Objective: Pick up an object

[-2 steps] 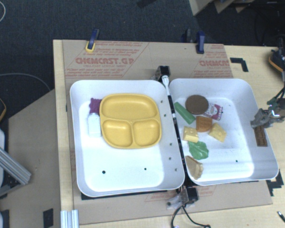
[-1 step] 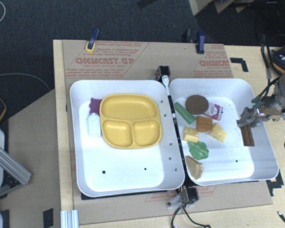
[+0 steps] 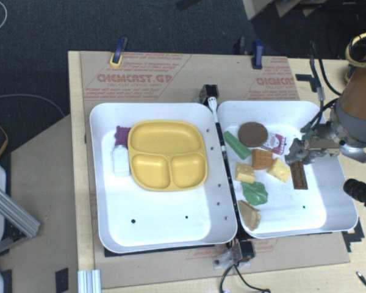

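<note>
I see my claw (image 3: 300, 153) low over the right bin (image 3: 329, 218); I cannot tell its state. A brown bar (image 3: 299, 176) lies just below it, long axis running straight away from the claw. Yellow wedge (image 3: 280, 171) sits close left: I judge a descent could clip it or nudge the bar askew.

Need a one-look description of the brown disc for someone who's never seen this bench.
Start at the right bin, the one the arm reaches over. Near its top left, beside a green stick, lies the brown disc. It is the only round, dark brown, flat piece there; the neighbours below it are orange, yellow and green chunks.
</note>
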`<state>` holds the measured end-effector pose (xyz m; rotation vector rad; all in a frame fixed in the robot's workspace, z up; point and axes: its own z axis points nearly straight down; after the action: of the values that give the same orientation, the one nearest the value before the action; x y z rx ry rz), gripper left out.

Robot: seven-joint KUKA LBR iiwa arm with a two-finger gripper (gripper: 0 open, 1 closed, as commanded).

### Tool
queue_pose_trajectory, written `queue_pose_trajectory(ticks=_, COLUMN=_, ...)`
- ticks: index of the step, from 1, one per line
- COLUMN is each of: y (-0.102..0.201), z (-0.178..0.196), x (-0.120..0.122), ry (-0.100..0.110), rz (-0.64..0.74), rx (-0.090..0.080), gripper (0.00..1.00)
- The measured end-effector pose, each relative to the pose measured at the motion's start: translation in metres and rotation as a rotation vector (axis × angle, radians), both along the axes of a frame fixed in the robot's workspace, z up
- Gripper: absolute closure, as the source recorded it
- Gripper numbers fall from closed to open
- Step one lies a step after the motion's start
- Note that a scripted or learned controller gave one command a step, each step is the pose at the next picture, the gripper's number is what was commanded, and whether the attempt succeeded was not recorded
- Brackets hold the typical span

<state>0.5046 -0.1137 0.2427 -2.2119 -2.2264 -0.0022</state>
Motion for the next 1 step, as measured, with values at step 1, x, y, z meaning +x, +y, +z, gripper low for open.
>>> queue_pose_trajectory(ticks=1, y=0.0443, z=-0.011, x=-0.0031, ry=0.002, rz=-0.002, rx=-0.001, gripper=1.0)
